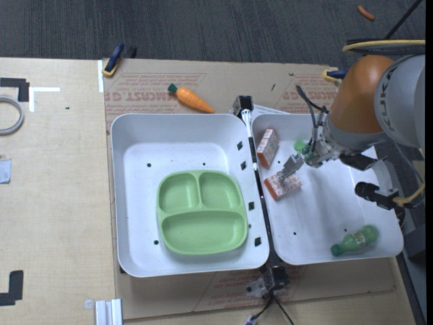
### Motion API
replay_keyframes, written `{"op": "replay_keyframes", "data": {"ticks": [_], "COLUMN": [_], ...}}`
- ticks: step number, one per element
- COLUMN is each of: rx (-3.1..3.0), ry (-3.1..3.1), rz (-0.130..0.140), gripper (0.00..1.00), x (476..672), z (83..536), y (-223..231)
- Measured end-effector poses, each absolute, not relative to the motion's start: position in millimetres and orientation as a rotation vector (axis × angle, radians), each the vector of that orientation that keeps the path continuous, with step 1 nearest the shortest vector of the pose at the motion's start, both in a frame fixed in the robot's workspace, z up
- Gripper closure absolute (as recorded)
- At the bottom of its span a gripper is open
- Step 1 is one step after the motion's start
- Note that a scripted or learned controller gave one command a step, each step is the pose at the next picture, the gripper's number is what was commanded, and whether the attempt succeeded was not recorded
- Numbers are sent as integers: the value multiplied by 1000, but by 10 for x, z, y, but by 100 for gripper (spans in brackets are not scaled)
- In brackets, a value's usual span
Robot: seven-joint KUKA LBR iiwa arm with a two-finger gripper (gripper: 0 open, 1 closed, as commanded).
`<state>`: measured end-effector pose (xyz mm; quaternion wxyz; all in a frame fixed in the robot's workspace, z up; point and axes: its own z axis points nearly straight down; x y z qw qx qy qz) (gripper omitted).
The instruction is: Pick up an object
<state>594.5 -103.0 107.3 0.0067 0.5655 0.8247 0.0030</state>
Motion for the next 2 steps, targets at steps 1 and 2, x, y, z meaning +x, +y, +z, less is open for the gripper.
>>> {"op": "replay_keyframes", "data": {"ticks": [1, 2], "rx": [1561, 1332], "ry": [2725, 2845], "rz": [0, 0], "gripper": [0, 0], "x": [5855, 5392], "z": [1924, 1923], "y": [-325, -74]}}
